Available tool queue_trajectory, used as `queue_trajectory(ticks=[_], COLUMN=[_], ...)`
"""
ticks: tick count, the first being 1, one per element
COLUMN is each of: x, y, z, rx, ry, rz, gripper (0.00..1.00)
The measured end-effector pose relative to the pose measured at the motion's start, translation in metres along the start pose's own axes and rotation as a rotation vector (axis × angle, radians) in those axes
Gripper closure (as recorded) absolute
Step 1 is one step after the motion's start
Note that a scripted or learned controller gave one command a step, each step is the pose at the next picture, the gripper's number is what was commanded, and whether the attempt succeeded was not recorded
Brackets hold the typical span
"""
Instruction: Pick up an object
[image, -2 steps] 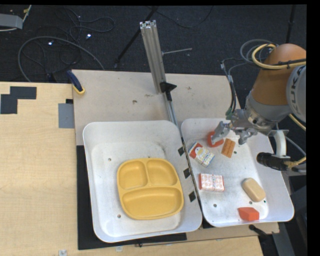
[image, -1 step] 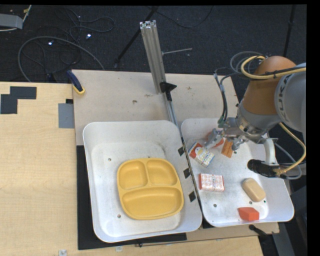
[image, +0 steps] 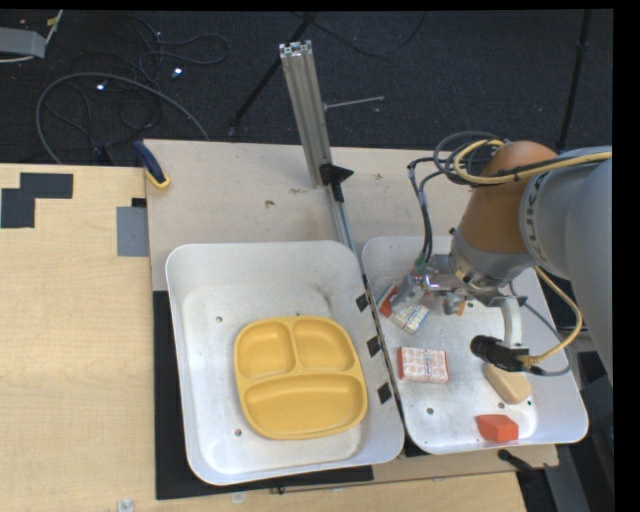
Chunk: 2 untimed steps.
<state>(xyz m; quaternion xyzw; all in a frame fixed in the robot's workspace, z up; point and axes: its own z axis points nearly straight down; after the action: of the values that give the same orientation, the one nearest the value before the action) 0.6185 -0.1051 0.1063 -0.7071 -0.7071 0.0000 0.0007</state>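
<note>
The gripper is low over the packet in the right bin; finger state cannot be told. Centre over it, then close.

A small white packet lies tilted at the right bin's upper-left part.

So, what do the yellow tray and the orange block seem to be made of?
The yellow tray looks like moulded plastic: one even colour, rounded dividers between three compartments, a soft sheen. The orange block in the right bin has a matte, even surface with no shine; it could be foam or plastic, and the view is too small to tell which.
</note>
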Motion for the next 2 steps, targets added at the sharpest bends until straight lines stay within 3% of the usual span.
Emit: queue_trajectory(ticks=[1, 2], x=[0.0, 0.005], y=[0.002, -0.007], z=[-0.015, -0.068], rx=[-0.006, 0.0], ry=[0.001, -0.001], rz=[0.002, -0.001], gripper=[1.0, 1.0])
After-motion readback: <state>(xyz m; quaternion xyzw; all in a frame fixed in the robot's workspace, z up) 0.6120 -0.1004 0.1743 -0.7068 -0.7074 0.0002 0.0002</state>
